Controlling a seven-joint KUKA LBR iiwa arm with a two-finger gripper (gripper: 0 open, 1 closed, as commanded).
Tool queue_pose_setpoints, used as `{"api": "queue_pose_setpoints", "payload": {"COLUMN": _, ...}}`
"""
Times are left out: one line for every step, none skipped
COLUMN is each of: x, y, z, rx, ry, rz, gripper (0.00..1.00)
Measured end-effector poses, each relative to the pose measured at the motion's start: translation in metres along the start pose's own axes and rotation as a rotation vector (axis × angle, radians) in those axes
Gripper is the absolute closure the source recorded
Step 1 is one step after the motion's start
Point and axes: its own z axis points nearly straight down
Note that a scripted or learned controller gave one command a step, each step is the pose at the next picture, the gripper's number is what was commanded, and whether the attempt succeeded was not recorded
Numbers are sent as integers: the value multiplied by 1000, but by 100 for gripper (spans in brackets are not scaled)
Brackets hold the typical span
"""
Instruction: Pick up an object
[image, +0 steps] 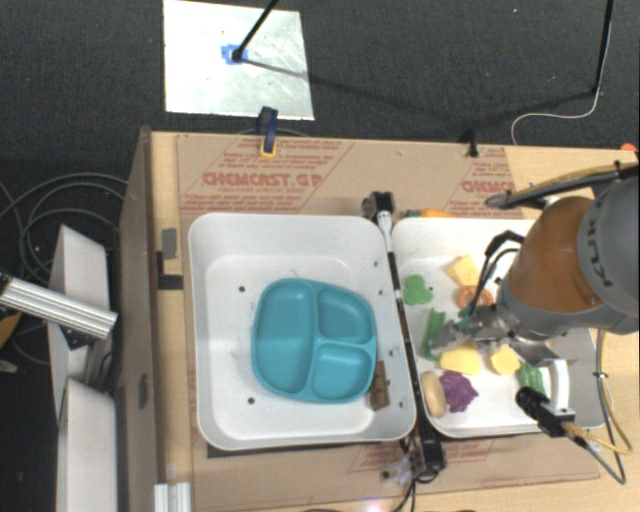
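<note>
The right bin (430, 236) holds several toy food pieces: a yellow chunk (463, 270), a green leafy piece (416, 292), a long green piece (433, 333), a yellow piece (459, 360), a purple bunch (459, 390) and a beige piece (432, 394). My gripper (477, 326) is low over the middle of this bin, just above the yellow piece and right of the long green one. The grey wrist and orange band (550, 265) cover the bin's right side. I see nothing lifted.
The left bin (215, 300) holds a teal divided plate (315, 340), with a small brown piece (380, 386) by its right wall. A divider with a black clip (380, 208) separates the bins. Cables run along the right edge near a black fitting (535, 405).
</note>
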Motion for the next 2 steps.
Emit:
{"api": "queue_pose_setpoints", "payload": {"x": -49, "y": 69, "z": -75, "rx": -18, "ry": -8, "rz": -4, "gripper": 0}}
{"api": "queue_pose_setpoints", "payload": {"x": -19, "y": 89, "z": 10, "rx": -6, "ry": -2, "rz": -6, "gripper": 0}}
